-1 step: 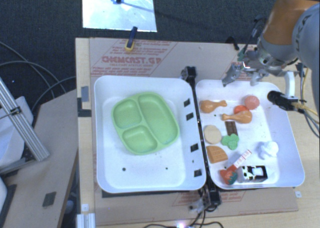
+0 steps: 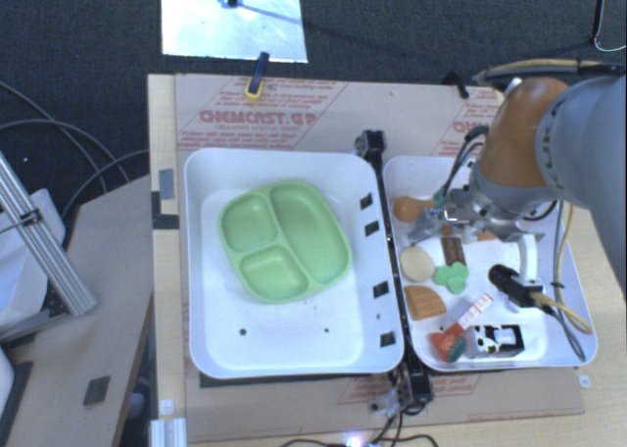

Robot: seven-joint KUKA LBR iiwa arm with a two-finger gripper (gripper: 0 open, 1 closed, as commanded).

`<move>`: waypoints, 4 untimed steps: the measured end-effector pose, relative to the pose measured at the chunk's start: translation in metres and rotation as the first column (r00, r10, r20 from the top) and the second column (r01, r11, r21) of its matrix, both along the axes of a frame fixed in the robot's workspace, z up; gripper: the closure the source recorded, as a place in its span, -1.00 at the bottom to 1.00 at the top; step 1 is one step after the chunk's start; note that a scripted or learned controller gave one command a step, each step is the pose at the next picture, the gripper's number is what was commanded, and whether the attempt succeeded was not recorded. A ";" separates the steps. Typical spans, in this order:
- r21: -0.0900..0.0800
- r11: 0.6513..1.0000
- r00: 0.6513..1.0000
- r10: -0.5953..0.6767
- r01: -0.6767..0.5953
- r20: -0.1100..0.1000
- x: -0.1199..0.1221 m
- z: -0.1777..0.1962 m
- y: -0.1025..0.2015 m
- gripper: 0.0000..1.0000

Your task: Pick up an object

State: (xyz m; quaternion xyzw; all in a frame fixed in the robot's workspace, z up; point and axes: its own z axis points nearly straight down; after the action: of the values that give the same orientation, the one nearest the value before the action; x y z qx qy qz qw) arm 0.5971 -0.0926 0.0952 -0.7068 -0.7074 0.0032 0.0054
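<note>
A green floret-shaped toy [image 2: 452,276] lies near the middle of the right bin [image 2: 421,173], one of a cluster of small objects that could be picked up. A small brown block [image 2: 452,249] sits just beyond the floret, touching or nearly touching it. A pale round piece [image 2: 417,264] lies just to the floret's left, and a tan wedge [image 2: 424,302] lies nearer the camera and to its left. A white-and-red stick [image 2: 476,309] rests at a slant near the floret on the camera side. Past the stick, by the bin's near wall, are a red piece [image 2: 449,344] and a black-and-white piece [image 2: 499,338]. An orange-brown piece [image 2: 409,208] lies farther back, left of the floret.

The gripper [image 2: 441,222] hangs over this far part of the cluster — beyond the floret, above the brown block and close beside the orange-brown piece. Whether it is released or clenched cannot be told at this slant, and no object can be seen held in it. The grey arm [image 2: 588,141], with its orange band [image 2: 517,136], reaches in from the right.

Well to the floret's left, across the divider, a green divided plate [image 2: 284,239] lies alone in the left bin [image 2: 225,337].
</note>
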 end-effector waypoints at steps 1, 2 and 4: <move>-0.004 1.000 1.000 0.005 -0.005 0.020 0.060 0.005 0.006 -1.00; -0.001 1.000 1.000 0.004 -0.004 0.007 0.057 0.015 0.005 1.00; -0.004 1.000 1.000 -0.001 0.001 0.013 0.042 0.016 0.008 -1.00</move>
State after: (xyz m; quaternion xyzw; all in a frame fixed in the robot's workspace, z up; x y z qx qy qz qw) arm 0.6389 -0.0847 0.1108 -0.7071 -0.7071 -0.0001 -0.0005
